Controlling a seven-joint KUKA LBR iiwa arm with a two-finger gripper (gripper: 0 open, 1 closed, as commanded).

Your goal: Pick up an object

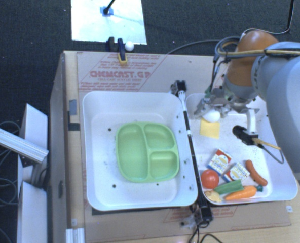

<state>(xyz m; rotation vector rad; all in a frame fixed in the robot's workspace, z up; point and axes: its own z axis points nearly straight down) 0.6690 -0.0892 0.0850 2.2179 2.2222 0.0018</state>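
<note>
My gripper [214, 107] hangs low over the far left corner of the right bin [287, 186]. A white egg-shaped object [211, 117] lies right under it, touching or nearly touching its tip. A yellow cheese slice [210, 129] lies flat just in front of the egg. Nearer the front of this bin are two small printed boxes [220, 162], a red tomato [210, 178], a red sausage [255, 172], a green vegetable [228, 187] and an orange carrot [241, 193].
The left bin [97, 135] holds a green divided plate [147, 152]. A black divider rail [188, 135] runs between the two bins. The arm's grey body and orange band [251, 49] cover the right bin's far right side.
</note>
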